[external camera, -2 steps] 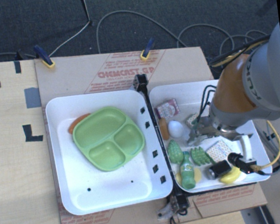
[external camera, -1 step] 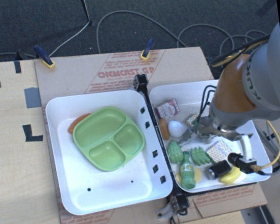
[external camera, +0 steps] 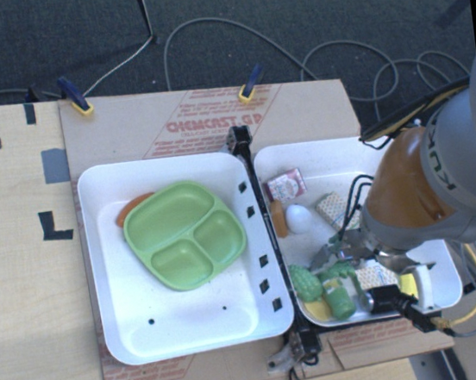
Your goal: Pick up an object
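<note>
Where the arm point(external camera: 429, 186) looms, the right bin point(external camera: 337, 150) lies hidden.

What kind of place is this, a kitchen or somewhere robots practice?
Most likely a robot lab bench, not a kitchen. A grey and orange robot arm reaches over two white bins. One holds a green divided plate, the other small toy-like items. Loose cables trail across the dark floor.

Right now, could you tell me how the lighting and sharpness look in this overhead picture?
Camera view: even, soft light, with faint shadows inside the left bin; the green plate is fairly crisp; small items in the right bin look soft and blurry; the end effector sits in the arm's shade.
</note>
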`<state>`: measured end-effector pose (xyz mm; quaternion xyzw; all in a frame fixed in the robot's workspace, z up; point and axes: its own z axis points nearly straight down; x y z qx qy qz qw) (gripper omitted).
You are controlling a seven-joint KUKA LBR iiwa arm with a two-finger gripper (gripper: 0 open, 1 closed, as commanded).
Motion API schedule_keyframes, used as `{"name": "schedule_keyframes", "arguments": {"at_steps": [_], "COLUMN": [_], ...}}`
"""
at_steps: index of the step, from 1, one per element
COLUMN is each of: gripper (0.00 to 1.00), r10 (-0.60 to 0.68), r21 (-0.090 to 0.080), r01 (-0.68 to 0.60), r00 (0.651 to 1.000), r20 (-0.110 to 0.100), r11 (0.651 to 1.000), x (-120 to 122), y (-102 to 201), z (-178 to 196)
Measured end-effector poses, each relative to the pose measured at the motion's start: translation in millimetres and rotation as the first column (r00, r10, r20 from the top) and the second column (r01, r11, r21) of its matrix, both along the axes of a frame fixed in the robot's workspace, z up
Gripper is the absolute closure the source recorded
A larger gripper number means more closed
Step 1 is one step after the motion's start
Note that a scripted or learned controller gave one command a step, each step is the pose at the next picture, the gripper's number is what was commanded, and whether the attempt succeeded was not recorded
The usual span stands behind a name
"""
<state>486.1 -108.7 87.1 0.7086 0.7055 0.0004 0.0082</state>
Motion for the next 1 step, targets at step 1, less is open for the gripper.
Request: {"name": "schedule_keyframes", "arguments": {"at_steps": [1], "gripper": [1.00], "r10": [0.003], "r21": [0.005], "r01": [-0.003], "r00": [1.000], "r20": [-0.001], "r11": [1.000], "x": [1.2], "y": [2.6], "z": [10.2]}}
